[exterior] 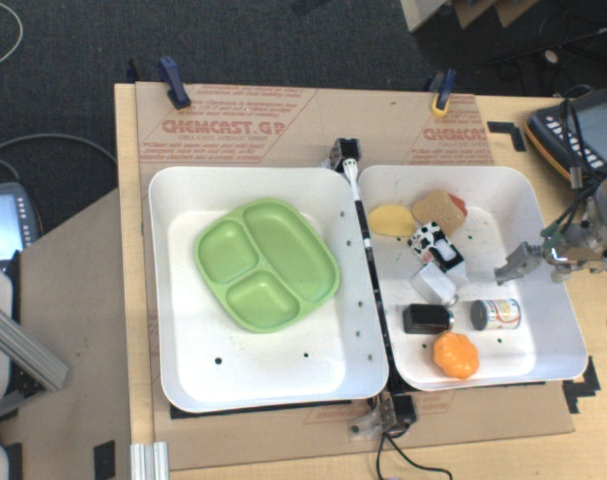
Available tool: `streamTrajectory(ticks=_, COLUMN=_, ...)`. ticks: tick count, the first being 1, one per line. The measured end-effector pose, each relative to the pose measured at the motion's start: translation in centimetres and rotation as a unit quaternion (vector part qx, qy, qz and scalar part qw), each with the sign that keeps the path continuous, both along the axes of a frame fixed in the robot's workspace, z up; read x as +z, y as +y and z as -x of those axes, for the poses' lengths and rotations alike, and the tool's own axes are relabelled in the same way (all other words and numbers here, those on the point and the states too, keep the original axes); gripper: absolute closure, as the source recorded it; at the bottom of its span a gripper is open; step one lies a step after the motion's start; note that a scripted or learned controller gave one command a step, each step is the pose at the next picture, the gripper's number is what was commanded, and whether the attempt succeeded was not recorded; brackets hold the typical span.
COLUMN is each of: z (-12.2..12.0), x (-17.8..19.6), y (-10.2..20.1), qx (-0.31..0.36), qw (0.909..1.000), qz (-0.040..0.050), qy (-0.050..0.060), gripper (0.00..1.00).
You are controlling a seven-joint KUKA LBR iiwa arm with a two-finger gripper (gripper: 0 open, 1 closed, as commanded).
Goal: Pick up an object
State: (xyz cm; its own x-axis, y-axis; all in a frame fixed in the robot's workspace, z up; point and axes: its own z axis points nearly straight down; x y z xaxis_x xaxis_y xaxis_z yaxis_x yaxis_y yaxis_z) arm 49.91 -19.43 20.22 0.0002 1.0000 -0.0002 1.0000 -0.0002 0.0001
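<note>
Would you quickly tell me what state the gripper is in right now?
Gripper: at the right edge of the right bin, nothing visible between its fingers; open or closed cannot be told.

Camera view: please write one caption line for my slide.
Green divided plate in the left bin; small objects including an orange in the right bin.
</note>
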Motion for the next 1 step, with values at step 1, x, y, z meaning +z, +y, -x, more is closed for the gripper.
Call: streamTrajectory(ticks=1, z=1.28, x=-8.97, y=-2.22, qx=0.001, qw=1.0000, qz=0.0015, qy=-0.008, gripper=0.00)
